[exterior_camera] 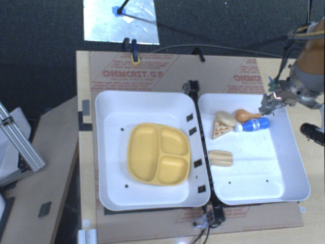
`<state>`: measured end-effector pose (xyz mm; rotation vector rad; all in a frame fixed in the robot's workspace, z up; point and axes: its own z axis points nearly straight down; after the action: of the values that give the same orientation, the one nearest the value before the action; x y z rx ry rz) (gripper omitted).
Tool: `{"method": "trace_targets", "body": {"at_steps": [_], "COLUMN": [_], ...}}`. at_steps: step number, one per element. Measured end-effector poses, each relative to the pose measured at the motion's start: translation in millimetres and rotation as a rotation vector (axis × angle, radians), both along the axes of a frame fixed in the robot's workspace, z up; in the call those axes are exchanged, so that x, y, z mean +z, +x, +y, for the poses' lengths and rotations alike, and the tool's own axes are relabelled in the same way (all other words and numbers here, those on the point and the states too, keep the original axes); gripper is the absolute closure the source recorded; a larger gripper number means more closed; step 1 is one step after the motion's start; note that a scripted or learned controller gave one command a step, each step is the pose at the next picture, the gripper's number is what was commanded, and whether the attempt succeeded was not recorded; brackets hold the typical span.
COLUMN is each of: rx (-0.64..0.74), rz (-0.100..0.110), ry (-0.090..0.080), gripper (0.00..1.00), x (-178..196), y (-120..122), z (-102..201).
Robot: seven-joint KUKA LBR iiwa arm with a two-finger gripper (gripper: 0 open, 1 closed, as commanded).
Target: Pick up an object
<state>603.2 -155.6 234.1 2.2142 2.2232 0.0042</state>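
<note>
Your gripper (268, 105) hangs at the far right edge of the right-hand bin, just above the cluster of small things, and from this slant you cannot tell how it is set.

Sweeping from the left: the left bin (114, 105) carries a yellow divided plate (157, 153), lying flat near its middle; its size and shallow form make it a poor candidate for a two-finger grasp. Past the black clips on the shared wall, the right bin (284, 177) holds your likely targets. A tan bread roll (220, 158) lies alone near the centre, well apart from the rest, so it looks the easiest to approach cleanly. Further back a pizza slice (220, 131) touches a beige piece (226, 118), with an orange drumstick (246, 115) and a blue bottle (255, 124) lying on its side just beside them. You are nearest the bottle and drumstick; since they crowd together, a descent there risks nudging a neighbour. Nothing is lifted yet.
</note>
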Motion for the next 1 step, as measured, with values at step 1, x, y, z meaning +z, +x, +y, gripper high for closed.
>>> {"method": "trace_targets", "body": {"at_steps": [1], "rx": [0.005], "rz": [0.003], "ry": [0.002], "gripper": [1.00], "x": [8.4], "y": [-6.0], "z": [48.0]}}
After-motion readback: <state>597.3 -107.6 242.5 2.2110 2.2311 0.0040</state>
